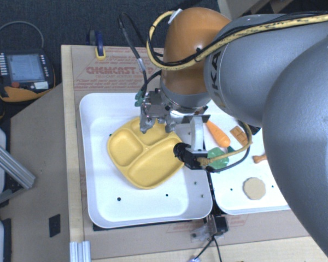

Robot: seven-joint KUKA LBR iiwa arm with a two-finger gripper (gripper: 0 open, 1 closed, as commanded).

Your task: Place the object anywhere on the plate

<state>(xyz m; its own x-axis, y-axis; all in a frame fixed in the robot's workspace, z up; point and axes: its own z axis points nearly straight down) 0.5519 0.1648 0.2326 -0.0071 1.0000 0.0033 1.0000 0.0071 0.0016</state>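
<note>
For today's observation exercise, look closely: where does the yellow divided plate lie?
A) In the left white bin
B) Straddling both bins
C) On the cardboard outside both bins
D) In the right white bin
A: the yellow divided plate rests wholly on the floor of the left white bin, while the carrot and the round tan disc lie in the right white bin.

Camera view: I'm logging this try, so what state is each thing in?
Plate: yellow, divided, lying tilted in the left bin, nothing seen in its compartments.
Gripper: over the plate's far edge; fingers unclear.
Carrot: lying in the right bin, off the plate.
Tan disc: flat in the right bin.
Green piece: at the right bin's left edge.
</note>
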